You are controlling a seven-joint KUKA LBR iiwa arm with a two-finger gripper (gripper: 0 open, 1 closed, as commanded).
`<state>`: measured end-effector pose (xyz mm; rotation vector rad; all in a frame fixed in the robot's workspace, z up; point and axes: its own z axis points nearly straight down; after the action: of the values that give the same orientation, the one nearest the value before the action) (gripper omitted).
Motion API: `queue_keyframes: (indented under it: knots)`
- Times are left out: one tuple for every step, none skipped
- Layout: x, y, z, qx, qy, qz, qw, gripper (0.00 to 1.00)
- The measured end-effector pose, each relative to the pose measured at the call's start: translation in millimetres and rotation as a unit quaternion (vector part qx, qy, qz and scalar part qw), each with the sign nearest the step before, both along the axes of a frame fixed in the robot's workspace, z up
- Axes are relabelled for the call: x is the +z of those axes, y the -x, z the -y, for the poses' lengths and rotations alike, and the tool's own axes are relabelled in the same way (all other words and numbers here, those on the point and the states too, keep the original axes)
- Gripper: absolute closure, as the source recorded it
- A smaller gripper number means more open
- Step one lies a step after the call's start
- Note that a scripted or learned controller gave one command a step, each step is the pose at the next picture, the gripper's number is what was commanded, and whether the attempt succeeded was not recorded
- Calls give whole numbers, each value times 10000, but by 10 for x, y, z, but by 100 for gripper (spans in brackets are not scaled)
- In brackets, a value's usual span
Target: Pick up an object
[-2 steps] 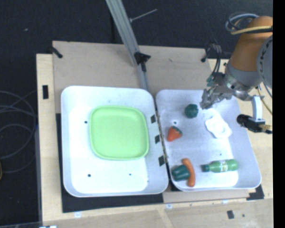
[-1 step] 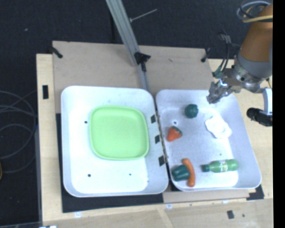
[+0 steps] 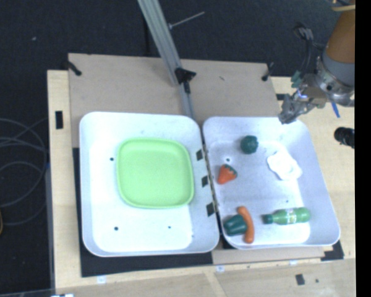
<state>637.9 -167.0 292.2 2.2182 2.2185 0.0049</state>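
Note:
The right bin (image 3: 309,142) holds several small objects. A dark green ball (image 3: 249,144) lies near its back, and a red-orange strawberry-like piece (image 3: 226,174) sits by its left wall. A white crumpled item (image 3: 283,164) rests toward the right. At the front lie a green bottle (image 3: 287,216), an orange carrot-like stick (image 3: 247,224) and a dark green lump (image 3: 234,225) touching it. My gripper (image 3: 289,114) hangs over the bin's back right corner, above and to the right of the green ball, with nothing visible in it.
The left bin (image 3: 96,184) carries a light green square plate (image 3: 155,172). A grey metal pole (image 3: 161,33) slants up from the back edge between the bins. The arm's grey wrist and orange band (image 3: 340,42) stand at the right.

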Motion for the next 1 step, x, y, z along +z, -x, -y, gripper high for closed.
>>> queue_keyframes:
  knots:
    - [-189, 157, -493, 12, -7, -28, 10000, 100]
